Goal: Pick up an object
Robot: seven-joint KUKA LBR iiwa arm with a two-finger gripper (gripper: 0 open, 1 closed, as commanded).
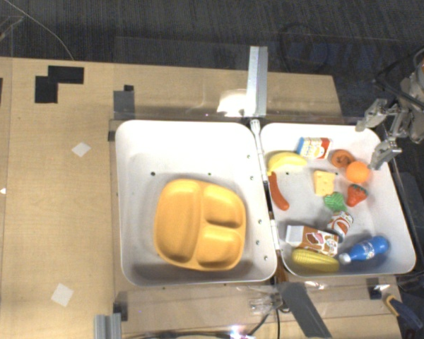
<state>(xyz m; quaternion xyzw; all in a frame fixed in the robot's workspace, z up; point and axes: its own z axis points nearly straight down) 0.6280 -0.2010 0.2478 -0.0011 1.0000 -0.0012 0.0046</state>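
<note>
With our tool wide and empty at the right bin's far-right corner, we should descend squarely over the orange.

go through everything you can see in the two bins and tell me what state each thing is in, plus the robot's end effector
end effector: fingers open, holding nothing, over the right bin's upper right corner
yellow tray: right way up in the left bin
blue bottle: lying on its side
corn cob: lying flat, against the near wall
banana: lying flat
red sausage: lying flat by the divider
cheese wedge: lying flat
orange: resting loose
strawberry: resting loose
</note>
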